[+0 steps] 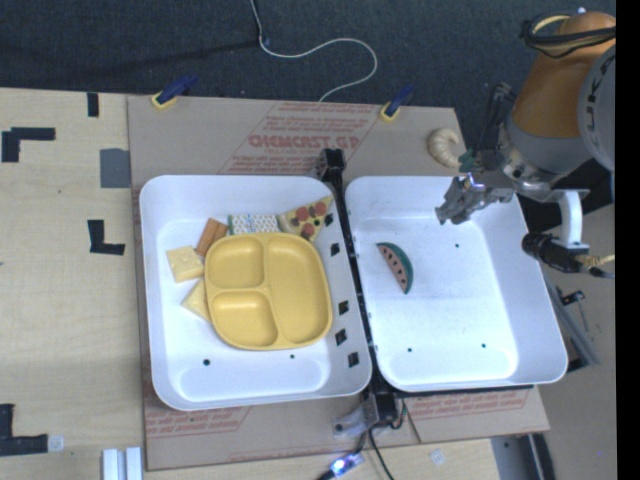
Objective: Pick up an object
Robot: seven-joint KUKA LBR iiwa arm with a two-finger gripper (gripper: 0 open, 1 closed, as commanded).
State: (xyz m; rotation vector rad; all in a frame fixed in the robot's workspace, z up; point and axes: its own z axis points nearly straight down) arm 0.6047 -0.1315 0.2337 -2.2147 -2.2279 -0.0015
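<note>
A watermelon slice toy (396, 266), red with a green rind, lies in the right bin (500, 363), left of its middle. My gripper (455, 208) hangs over the back of the right bin, up and to the right of the slice and apart from it. Nothing shows between its fingers. The left bin (165, 268) holds a yellow divided plate (268, 290), a pizza slice toy (310, 215), a brown cracker (210, 235), a pale yellow square piece (184, 263) and a speckled piece (252, 224) behind the plate.
The two bins meet at a black-clipped divider (350, 278). A beige object (445, 146) lies on the cardboard behind the right bin. The arm's orange band (560, 88) and grey wrist stand at the upper right. A white cable (320, 53) loops at the back.
</note>
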